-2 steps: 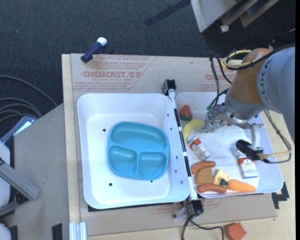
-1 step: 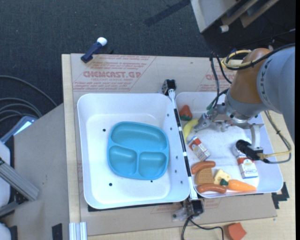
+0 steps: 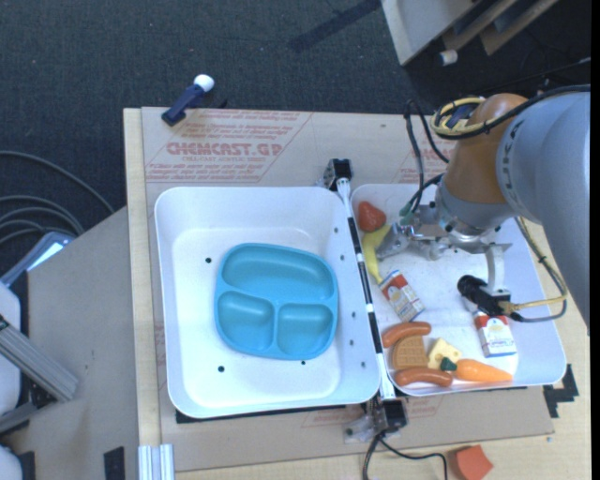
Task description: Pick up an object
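my grey arm (image 3: 525, 150) reaches from the right over the right bin (image 3: 553, 361), jaws (image 3: 427, 234) low beside the banana (image 3: 373, 255) and red tomato (image 3: 372, 217) by the bin's left wall, likely lining up a pick; whether they are clenched or released, i cannot tell.

I see dark charcoal carpet floor (image 3: 84, 56) across far side and left. Tan cardboard sheet with red print (image 3: 234, 141) covers bench top. Blue-and-white handled tool (image 3: 187, 98) lies at its far left corner. Grey cables (image 3: 37, 211) loop on floor at left. Pale wooden furniture piece (image 3: 459, 28) stands far right. Small orange block (image 3: 472, 461) sits at near edge. Light even, no hard shadows.
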`<action>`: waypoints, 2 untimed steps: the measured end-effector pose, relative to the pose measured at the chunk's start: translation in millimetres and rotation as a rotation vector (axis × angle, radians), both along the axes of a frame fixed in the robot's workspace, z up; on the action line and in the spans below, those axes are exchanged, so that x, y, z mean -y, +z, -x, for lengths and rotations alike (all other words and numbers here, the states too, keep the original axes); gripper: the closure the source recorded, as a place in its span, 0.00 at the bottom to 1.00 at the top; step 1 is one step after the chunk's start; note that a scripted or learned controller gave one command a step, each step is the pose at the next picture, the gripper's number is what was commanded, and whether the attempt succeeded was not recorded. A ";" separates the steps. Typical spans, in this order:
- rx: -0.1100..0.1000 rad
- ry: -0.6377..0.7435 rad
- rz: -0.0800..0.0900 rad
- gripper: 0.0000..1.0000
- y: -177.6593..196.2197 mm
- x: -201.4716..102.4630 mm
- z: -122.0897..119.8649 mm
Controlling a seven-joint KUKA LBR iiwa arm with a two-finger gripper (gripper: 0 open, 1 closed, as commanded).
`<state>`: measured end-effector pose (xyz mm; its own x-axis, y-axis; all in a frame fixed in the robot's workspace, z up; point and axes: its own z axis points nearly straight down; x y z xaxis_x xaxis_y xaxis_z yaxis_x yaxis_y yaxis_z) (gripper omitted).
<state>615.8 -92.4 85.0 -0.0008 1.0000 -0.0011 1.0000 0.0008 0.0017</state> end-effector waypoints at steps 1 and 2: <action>0.000 0.001 0.000 1.00 9.8 -0.3 -0.2; 0.000 0.001 0.000 0.00 9.7 -0.2 -0.1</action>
<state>615.9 -92.2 94.7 -0.0013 1.0000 -0.0009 1.0000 0.0013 0.0018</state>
